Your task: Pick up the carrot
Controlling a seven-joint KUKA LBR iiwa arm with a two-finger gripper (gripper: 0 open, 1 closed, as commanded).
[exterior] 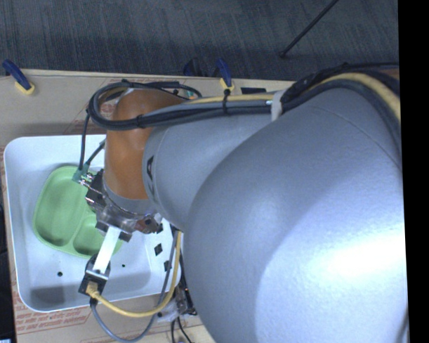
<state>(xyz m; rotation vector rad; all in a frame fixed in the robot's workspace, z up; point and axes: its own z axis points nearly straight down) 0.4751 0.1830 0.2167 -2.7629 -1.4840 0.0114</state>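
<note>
**Arm over the white bin at frame left; end effector state cannot be told.**
The grey arm [293, 221] fills the right and centre of the frame and covers most of the table [50, 103]. Its orange band [126, 153] leads down to the end effector [116, 223], which sits above the right edge of one green dish [58, 208]. The dish lies in one white bin [21, 167], near the left wall, and bare floor remains along the bin's lower edge and upper-left corner. Carrot location: cannot be told. Two blue clamps [18, 77] grip the table's upper edge. Red print [47, 317] at lower left is unreadable.
</note>
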